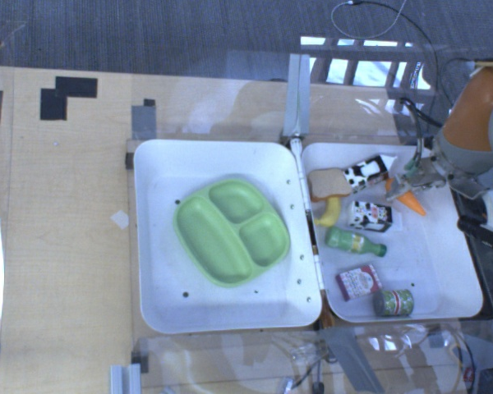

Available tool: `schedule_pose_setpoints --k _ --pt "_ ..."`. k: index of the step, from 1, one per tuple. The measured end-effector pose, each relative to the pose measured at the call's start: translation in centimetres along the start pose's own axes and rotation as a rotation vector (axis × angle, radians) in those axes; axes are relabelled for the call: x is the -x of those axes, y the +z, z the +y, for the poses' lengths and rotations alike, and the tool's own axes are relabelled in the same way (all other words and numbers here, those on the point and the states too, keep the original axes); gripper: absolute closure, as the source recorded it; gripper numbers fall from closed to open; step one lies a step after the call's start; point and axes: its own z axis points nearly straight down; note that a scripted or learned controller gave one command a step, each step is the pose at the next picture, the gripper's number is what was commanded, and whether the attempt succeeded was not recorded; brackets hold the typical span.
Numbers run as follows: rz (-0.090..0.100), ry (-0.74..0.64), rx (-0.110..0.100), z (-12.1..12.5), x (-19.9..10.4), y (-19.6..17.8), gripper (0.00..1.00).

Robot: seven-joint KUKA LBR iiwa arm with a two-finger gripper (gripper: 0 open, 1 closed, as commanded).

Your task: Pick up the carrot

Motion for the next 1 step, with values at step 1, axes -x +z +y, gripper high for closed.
schedule_pose_setpoints --k 1 --pt "0.004 -0.031 -0.007 0.31 -2.77 -9.45 1.00"
